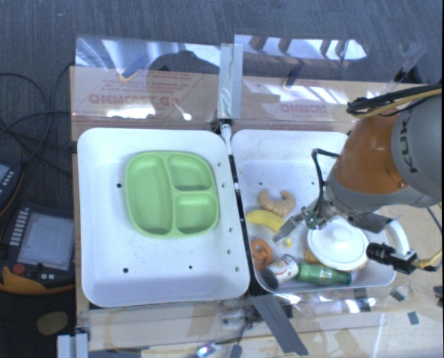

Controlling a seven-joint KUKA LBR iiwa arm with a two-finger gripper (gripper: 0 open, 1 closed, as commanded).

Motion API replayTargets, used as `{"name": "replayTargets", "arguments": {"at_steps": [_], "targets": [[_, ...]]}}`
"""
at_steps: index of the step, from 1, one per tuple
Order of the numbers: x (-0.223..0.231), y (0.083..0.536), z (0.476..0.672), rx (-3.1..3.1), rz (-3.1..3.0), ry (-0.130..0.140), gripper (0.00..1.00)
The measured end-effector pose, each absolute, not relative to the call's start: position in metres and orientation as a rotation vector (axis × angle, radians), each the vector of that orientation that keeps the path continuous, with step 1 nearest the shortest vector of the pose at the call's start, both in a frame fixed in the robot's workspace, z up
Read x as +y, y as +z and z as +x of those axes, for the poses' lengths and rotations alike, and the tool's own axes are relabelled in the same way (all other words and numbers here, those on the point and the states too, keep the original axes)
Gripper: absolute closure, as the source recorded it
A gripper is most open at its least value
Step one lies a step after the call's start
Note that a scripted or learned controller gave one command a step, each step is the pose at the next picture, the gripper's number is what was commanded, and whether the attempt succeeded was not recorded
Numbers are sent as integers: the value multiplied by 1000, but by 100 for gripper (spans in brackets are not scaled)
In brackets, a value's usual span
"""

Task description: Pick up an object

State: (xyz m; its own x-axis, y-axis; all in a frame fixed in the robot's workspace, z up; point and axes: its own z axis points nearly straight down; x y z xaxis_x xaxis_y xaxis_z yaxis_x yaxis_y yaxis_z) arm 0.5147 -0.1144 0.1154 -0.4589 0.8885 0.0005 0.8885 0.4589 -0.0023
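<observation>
Two-finger gripper (287,232), jaws narrowly parted and holding nothing, sits beside yellow plastic banana (265,219) in right white bin (281,151).

One fixed cam above the bench (162,327), angled down on both bins, arm (386,162) entering from right.

"KU" on arm (401,155)

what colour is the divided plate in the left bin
Light green, the divided plate, plain in the camera view.
</observation>
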Motion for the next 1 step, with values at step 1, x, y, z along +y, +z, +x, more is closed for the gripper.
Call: {"name": "replayTargets", "arguments": {"at_steps": [1], "targets": [[-121, 89, 541, -2704, -1610, -4, 0]]}}
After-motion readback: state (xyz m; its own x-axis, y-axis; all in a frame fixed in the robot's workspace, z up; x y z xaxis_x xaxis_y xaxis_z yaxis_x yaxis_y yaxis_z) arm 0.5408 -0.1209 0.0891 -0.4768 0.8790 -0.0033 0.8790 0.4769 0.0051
